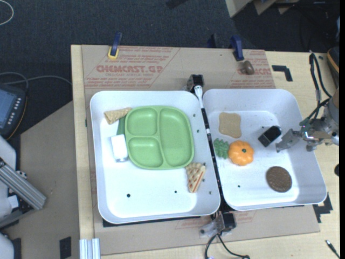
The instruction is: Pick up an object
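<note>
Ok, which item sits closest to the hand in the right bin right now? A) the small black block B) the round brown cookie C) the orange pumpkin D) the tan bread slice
A: the small black block lies just left of the hand at the right bin's right side, nearer than the other three items.

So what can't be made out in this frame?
- Claw, camera view: small and blurred at the right bin's edge, so open or shut is unclear.
- Grey arm: cut off by the right edge.
- Small green leafy item: partly hidden behind the orange toy pumpkin.
</note>
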Tool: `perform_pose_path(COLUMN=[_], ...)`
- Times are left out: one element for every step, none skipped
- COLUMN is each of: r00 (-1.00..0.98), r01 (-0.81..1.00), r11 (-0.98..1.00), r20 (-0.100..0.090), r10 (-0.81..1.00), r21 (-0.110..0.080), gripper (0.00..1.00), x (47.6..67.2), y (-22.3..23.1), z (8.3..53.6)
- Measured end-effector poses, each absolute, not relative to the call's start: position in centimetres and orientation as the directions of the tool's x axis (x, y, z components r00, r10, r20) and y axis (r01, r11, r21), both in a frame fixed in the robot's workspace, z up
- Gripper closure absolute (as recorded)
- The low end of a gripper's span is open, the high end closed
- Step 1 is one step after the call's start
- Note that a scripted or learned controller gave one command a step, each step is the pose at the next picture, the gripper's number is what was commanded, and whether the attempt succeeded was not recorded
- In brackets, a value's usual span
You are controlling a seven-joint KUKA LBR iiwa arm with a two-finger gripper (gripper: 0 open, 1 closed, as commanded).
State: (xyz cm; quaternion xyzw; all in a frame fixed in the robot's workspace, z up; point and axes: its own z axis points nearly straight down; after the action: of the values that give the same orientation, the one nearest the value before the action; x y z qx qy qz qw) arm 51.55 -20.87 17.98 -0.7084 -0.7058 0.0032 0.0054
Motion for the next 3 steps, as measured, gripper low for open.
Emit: perform_pose_path(r00=[0.0, 0.001, 0.0], r01=[1.0, 1.0, 1.0], r11=[0.0, -0.001, 0.0], r20=[-0.001, 0.003, 0.003], r10=[1.0, 1.0, 1.0], r21=[0.0, -0.007, -0.006], gripper=[0.0, 0.0, 0.0], x=[51.9, 51.2, 51.1], y=[-20.9, -20.6, -20.5], z=[18.6, 12.4, 8.2])
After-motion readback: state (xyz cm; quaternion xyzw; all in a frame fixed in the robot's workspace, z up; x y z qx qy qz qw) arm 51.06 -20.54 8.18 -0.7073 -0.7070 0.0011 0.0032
